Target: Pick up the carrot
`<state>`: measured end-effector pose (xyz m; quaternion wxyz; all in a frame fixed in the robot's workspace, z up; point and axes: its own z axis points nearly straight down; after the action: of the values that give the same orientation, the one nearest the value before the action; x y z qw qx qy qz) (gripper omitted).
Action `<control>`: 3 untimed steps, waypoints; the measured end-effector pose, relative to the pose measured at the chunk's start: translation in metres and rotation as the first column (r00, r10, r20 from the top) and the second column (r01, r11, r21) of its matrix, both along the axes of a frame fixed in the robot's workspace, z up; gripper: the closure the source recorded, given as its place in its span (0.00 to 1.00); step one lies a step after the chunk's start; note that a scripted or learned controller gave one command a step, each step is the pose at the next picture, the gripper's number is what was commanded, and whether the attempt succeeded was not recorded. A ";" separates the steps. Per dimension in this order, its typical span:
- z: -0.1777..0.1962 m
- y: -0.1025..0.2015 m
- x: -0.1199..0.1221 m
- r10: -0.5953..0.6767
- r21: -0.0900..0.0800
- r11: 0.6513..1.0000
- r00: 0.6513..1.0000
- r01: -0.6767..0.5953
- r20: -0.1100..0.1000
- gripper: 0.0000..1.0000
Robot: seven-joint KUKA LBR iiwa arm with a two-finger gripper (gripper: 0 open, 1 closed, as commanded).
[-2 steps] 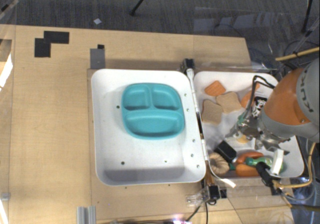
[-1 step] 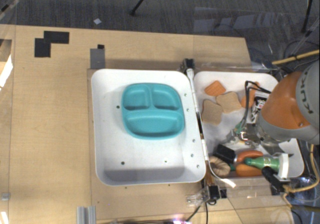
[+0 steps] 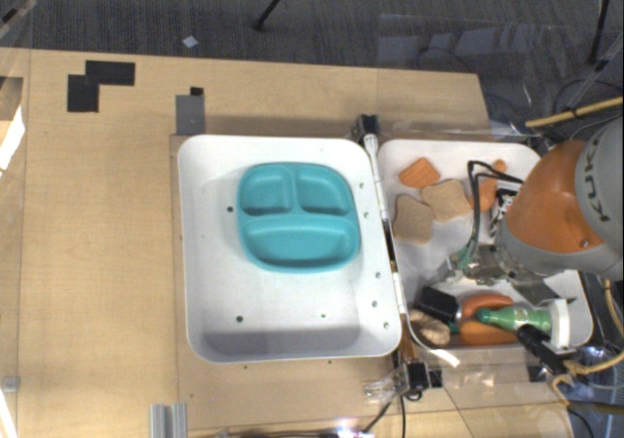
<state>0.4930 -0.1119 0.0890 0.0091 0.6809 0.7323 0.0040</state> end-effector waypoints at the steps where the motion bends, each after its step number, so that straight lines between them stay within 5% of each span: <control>1: -0.001 -0.095 0.037 0.222 0.000 0.975 0.975 -0.222 -0.007 0.00; 2: -0.002 -0.070 0.071 -0.069 0.006 0.998 0.998 0.069 -0.009 0.00; 3: -0.002 -0.089 0.106 0.224 0.000 0.975 0.975 -0.224 -0.011 0.00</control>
<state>0.5987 -0.2009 0.0869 0.0049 0.5942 0.8043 0.0011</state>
